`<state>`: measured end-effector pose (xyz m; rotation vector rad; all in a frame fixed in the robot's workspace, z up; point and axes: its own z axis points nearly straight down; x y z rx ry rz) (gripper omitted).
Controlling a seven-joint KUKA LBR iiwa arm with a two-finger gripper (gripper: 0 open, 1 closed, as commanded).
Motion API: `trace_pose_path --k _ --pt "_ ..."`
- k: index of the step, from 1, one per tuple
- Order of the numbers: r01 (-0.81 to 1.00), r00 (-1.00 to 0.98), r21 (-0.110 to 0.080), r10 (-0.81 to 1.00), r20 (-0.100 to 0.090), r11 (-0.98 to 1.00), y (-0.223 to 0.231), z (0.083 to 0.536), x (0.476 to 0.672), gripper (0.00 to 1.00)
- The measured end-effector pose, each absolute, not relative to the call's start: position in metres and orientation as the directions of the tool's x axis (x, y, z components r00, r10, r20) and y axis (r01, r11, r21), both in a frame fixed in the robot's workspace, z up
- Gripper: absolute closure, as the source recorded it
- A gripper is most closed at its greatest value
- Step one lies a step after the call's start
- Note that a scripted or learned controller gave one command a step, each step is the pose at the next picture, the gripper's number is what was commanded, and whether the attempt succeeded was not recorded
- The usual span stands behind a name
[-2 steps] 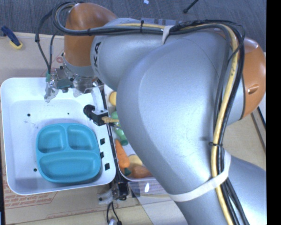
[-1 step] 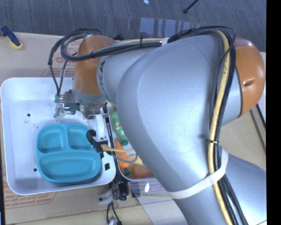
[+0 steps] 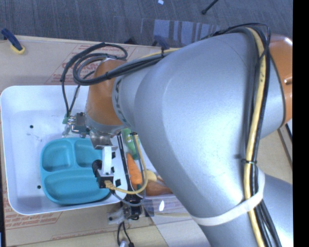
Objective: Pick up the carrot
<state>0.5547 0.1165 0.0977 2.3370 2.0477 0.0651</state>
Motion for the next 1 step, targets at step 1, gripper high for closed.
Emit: trace_pose_path --k 1 --pt "0.991 0.118 0.067 0.993 0.002 -0.118 0.1144 0.1096 0.5594 1.00"
